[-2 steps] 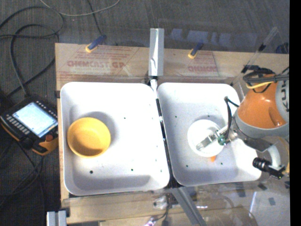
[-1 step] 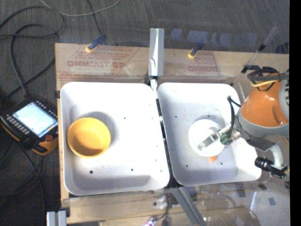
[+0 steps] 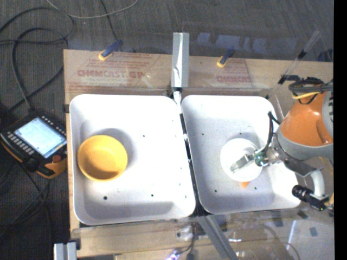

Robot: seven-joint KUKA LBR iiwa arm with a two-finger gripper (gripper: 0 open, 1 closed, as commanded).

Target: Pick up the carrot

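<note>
Open fingers (image 3: 237, 165) hover over white plate (image 3: 238, 151), carrot (image 3: 244, 184) beside it.

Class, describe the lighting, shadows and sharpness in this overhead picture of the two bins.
Camera view: even, soft light; the yellow bowl casts a faint shadow in the left white bin; the metal gripper over the white plate looks slightly blurred; the small orange carrot is tiny, indistinct.
</note>
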